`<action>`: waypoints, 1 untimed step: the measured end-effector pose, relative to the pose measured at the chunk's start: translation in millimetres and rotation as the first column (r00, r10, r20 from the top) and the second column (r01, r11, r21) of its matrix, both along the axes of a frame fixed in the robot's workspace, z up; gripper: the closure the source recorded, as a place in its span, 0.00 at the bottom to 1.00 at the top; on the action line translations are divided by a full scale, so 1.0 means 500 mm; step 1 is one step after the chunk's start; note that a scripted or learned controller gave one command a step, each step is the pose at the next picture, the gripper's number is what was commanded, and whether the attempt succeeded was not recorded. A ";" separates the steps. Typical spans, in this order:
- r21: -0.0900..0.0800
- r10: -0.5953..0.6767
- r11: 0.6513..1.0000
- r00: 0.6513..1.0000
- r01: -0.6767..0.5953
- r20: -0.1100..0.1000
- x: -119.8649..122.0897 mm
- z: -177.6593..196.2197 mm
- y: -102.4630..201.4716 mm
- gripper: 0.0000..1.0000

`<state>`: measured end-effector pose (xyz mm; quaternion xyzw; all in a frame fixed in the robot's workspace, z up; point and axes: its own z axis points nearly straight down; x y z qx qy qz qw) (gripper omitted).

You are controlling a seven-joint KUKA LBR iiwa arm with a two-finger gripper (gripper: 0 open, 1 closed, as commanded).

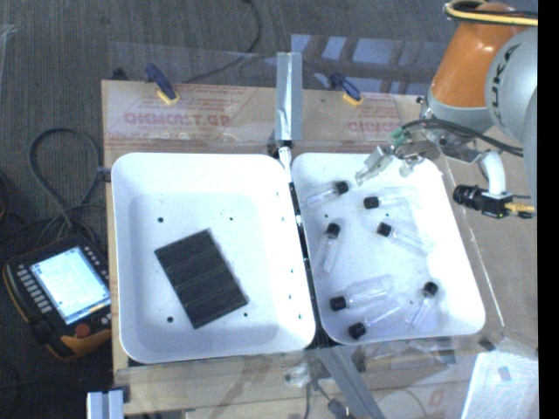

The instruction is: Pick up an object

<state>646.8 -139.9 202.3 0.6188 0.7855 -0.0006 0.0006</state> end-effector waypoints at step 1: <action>-0.007 0.020 1.000 0.999 -0.020 0.039 -0.008 -0.167 -0.012 0.00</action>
